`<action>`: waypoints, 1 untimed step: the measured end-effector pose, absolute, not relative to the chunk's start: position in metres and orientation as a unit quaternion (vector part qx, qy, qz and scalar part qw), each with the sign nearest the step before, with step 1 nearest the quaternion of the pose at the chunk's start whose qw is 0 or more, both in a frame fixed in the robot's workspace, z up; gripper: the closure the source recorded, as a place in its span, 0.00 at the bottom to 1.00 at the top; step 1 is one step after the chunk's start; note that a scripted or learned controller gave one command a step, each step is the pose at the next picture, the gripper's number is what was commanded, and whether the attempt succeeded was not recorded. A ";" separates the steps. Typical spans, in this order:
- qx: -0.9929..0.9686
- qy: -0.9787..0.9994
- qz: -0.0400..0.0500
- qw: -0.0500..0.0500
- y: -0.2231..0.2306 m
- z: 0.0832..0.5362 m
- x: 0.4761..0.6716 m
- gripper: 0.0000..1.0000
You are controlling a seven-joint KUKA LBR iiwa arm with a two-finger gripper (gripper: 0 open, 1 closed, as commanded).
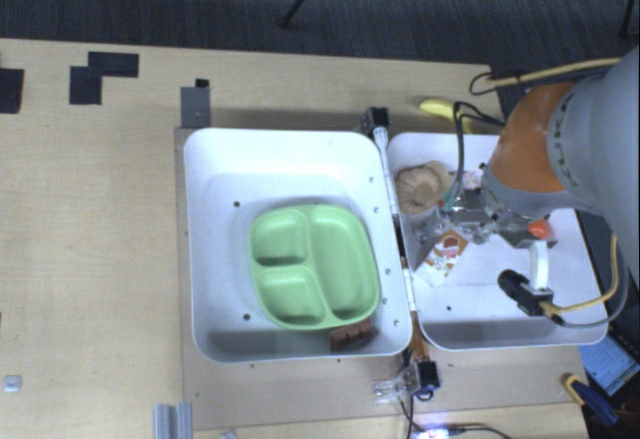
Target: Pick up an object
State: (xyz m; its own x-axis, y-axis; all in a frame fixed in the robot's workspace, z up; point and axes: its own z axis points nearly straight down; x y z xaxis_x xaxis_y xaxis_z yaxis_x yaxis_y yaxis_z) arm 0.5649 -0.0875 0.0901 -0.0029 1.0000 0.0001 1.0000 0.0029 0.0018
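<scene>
You are looking down on two white bins sitting side by side on the bench. The arm (pixel 560 142) is reaching in from the right and hanging over the right bin (pixel 575 272), its grey body and orange band covering much of that bin's upper half. The gripper (pixel 452 219) is pointing down near the bin's left wall; you cannot tell how it is set, because the wrist hardware is hiding that.

Just beside the gripper, toward the top left of the right bin, a tan crumpled lump (pixel 421 184) is lying. Below the gripper, a small white packet with red and orange print (pixel 443 255) is resting on the bin floor, close to the dividing wall. Whether either one is touching the gripper, you cannot tell.

In the left bin (pixel 215 227), a green divided tray (pixel 313 265) is taking up the middle, and a small brown object (pixel 350 335) is peeking out at its lower edge. A yellow item (pixel 437 108) is lying outside the bins, behind the right one.
</scene>
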 end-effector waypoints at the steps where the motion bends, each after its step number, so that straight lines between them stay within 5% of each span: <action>1: 0.704 0.710 0.002 0.002 -0.087 0.101 0.566 1.00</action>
